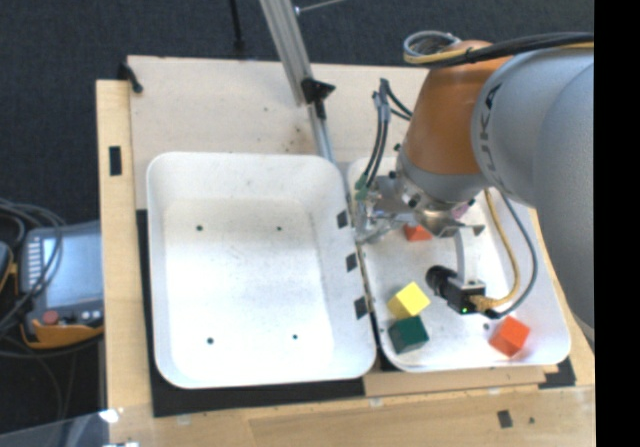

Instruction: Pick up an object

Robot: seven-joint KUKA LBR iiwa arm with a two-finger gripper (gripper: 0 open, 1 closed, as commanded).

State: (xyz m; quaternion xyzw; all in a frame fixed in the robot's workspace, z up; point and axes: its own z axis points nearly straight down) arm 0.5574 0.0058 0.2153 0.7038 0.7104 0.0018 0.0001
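Yellow block (pixel 408 299) in the right bin, tilted corner-on, touching the dark green block (pixel 408 335) just below it near the bin's front left. Orange block (pixel 510 336) apart toward the front right. Small orange piece (pixel 416 231) farther back, partly hidden.

The bulky grey robot arm with its orange band (pixel 470 125) covers most of the upper half of the right-hand shallow white bin (pixel 535 340), and the arm itself is cut off at the right. The hand (pixel 400 215) sits under the wrist, largely hidden; its fingers cannot be made out. A small orange object (pixel 417 232) peeks out beside it, its shape unclear. The slanted aluminium rail (pixel 283 20) runs out of the top edge. At far left, a grey screen device with an orange base (pixel 55 280) is partly cropped. The front of the pale wooden tabletop (pixel 300 425) is cut by the lower edge.
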